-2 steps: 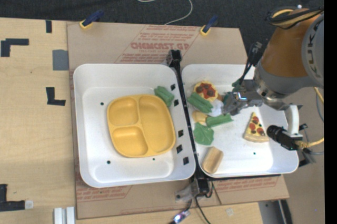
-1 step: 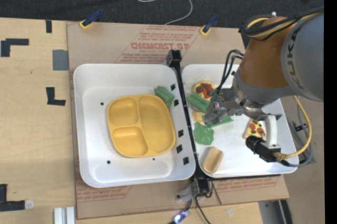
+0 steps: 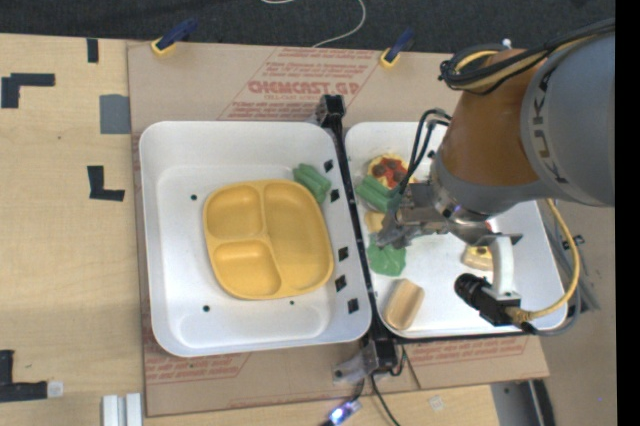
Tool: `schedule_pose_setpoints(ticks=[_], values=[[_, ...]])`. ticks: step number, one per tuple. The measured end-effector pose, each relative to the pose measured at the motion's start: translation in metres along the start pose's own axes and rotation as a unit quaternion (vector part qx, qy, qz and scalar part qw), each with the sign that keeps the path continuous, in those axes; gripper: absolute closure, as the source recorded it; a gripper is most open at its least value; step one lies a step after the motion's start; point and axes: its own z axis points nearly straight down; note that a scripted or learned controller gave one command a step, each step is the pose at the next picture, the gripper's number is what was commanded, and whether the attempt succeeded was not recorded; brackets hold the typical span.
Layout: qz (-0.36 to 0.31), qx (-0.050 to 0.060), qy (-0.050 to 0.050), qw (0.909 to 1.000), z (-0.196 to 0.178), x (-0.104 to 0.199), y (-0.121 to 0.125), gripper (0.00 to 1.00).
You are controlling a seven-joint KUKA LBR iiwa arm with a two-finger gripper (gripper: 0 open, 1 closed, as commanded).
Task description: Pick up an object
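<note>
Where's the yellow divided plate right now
The yellow divided plate lies flat in the left white bin, near its middle, with a small green piece touching its upper right edge by the divider between the bins.

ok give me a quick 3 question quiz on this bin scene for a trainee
1. True or false: the yellow plate lies in the left bin.
2. Which thing lies nearest the right bin's front wall? A) tan block B) green piece C) green block
3. Fill in: the arm's gripper is over the ___ bin.

Key: 1 true; 2 A; 3 right.
</note>
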Motion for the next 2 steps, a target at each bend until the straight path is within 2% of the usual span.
schedule_pose_setpoints(ticks=[1, 2], values=[[0.0, -0.001, 0.0, 1.0, -0.016, 0.001, 0.007, 1.0], [0.001, 0.0, 0.0, 1.0, -0.004, -0.002, 0.008, 1.0]])
